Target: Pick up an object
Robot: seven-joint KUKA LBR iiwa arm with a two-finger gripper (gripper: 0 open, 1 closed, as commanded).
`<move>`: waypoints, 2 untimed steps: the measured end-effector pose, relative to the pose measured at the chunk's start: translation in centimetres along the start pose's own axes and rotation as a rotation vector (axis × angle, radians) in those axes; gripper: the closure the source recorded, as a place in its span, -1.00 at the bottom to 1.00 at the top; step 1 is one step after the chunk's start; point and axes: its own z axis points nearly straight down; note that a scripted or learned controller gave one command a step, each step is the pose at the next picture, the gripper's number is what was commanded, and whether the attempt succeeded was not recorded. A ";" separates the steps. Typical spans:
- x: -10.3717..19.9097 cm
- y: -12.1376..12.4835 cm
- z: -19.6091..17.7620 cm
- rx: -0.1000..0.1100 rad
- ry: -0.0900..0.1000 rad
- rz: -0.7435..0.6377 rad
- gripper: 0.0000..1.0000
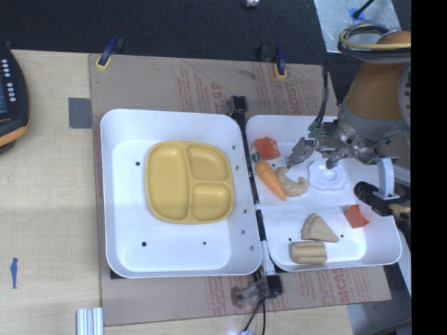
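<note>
1. My claw (316,153) hangs over the far half of the right bin (387,253), not yet on anything; I judge this the approach step.
2. Whether my claw is open or closed, I cannot tell.
3. Candidates lie close: an orange carrot (269,180) by the bin's left wall, a pale curled piece (293,185) touching it, a red block (265,147) in the far-left corner.
4. Next I must settle over one piece and descend squarely.
5. The white thing (327,176) beneath my wrist is hard to identify.
6. The left bin (122,257) holds a yellow divided plate (188,182).

Right bin: carrot (269,179) lying aslant, red block (266,147) behind it, wedge (318,228) and roll (308,252) up front.
</note>
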 end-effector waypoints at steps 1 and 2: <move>-0.7 1.8 10.5 0.000 -0.001 0.000 -1.00; 0.4 5.8 10.0 -0.005 -0.006 0.001 -1.00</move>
